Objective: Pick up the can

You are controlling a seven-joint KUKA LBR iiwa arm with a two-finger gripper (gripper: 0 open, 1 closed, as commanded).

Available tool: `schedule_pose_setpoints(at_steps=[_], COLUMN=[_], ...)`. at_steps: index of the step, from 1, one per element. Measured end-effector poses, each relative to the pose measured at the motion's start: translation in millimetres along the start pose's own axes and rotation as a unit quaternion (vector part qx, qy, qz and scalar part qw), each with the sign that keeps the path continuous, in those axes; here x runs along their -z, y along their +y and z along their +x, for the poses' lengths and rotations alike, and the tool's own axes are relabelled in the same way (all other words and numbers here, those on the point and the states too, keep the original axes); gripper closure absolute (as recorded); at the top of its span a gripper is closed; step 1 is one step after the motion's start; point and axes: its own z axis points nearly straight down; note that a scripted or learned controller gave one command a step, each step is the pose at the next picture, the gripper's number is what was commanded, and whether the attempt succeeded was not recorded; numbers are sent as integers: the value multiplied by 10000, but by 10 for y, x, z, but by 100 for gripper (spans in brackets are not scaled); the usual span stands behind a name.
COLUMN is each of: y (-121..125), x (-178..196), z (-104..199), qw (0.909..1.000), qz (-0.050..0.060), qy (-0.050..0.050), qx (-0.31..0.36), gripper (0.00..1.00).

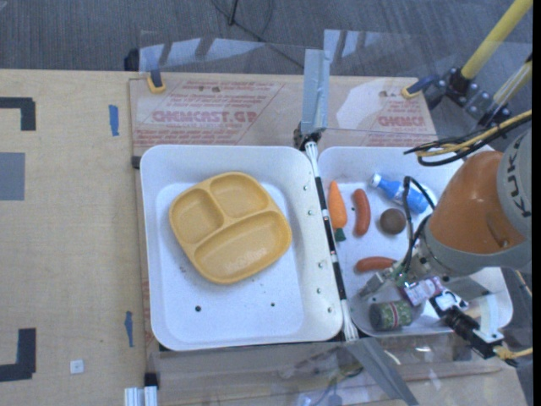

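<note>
one can (391, 315), two sausages (362, 211), one carrot (337, 205), one plate (230, 226).

A: Left bin (169, 311)?
B: White; divided plate (230, 227), yellow.
A: Right bin (351, 163)?
B: White; carrot (337, 205) orange, two sausages (362, 211) red-brown, bottle (397, 190) blue, can (391, 315) dark green.

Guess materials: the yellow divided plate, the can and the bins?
Yellow divided plate: likely moulded plastic, smooth with a soft sheen, uniform colour. Can, lying at the right bin's near edge: probably metal under a dark green printed label; too small to confirm. Bins: white, look like thin plastic, matt, with rounded moulded rims.
</note>
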Motion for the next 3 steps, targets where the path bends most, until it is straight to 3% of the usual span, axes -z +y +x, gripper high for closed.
schedule_pose_setpoints(at_steps=[1,2,3], y=[5,126,127], x=[64,966,966], z=[8,351,352], qw=[10000,9842,9842], qz=[8,32,32], qy=[28,-1,0], qx=[-9,-1771,-1769], gripper=[100,100,0])
